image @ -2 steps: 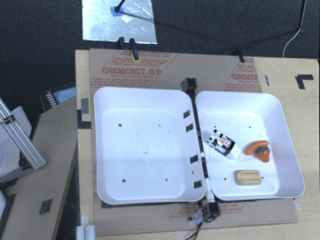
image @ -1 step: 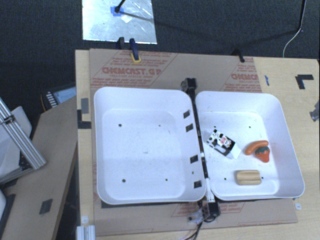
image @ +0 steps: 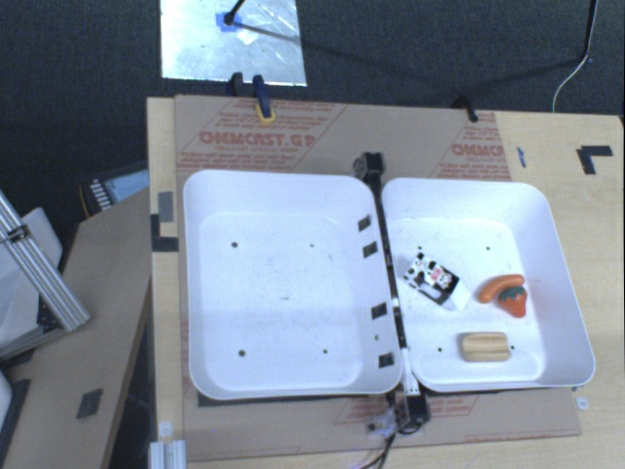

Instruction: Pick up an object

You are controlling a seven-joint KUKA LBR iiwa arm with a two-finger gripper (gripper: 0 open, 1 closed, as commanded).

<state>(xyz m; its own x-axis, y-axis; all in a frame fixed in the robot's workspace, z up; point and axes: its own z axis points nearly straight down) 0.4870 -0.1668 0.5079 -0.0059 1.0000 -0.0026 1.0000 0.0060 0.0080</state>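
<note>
Three objects lie in the right bin (image: 547, 262). A small black-and-white patterned block (image: 433, 278) sits near the bin's middle left. An orange and red toy (image: 506, 294), shaped like a carrot or pepper, rests to its right. A tan wooden block (image: 484, 346) lies nearer the front wall.
The left bin (image: 283, 291) sits beside the right one, joined by a black hinge strip (image: 388, 281). Both rest on a cardboard sheet (image: 293, 130) on the wooden bench. A shiny metal plate (image: 232, 27) lies on the dark floor behind. An aluminium frame (image: 34, 272) stands at the left.
</note>
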